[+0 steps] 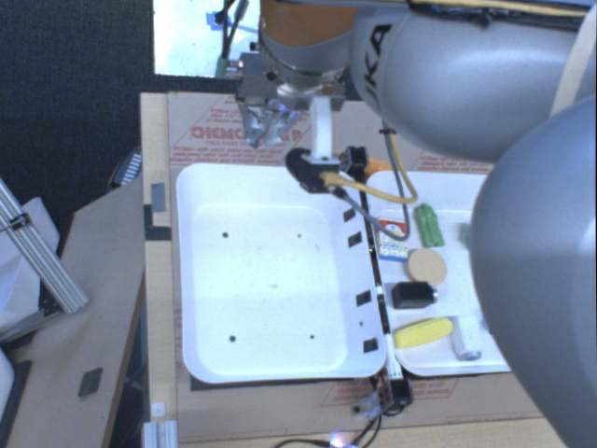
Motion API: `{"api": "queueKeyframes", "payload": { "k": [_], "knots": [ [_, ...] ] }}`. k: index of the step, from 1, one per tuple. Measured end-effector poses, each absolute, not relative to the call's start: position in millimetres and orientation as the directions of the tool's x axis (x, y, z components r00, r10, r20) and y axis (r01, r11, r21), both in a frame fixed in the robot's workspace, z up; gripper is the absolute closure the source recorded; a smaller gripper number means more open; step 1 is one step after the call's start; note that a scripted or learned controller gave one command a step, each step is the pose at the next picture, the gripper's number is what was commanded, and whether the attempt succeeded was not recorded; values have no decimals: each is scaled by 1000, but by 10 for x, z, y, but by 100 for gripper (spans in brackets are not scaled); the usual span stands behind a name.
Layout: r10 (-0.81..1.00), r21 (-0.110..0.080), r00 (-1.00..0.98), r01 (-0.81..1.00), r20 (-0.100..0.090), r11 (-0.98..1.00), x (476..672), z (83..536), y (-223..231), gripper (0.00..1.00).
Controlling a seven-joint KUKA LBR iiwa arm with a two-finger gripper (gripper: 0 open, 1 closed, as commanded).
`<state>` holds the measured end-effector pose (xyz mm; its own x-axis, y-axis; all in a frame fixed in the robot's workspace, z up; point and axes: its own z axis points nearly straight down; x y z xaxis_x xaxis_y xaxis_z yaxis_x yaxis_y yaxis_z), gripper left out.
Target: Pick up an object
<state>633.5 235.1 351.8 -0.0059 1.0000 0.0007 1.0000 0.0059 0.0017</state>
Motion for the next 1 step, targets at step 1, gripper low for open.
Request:
{"api": "queueKeyframes", "payload": {
  "k": [1],
  "knots": [
    [1000, 5, -1, 1000, 0, 1, 6701, 3500, 2337, 100]
  ]
}}
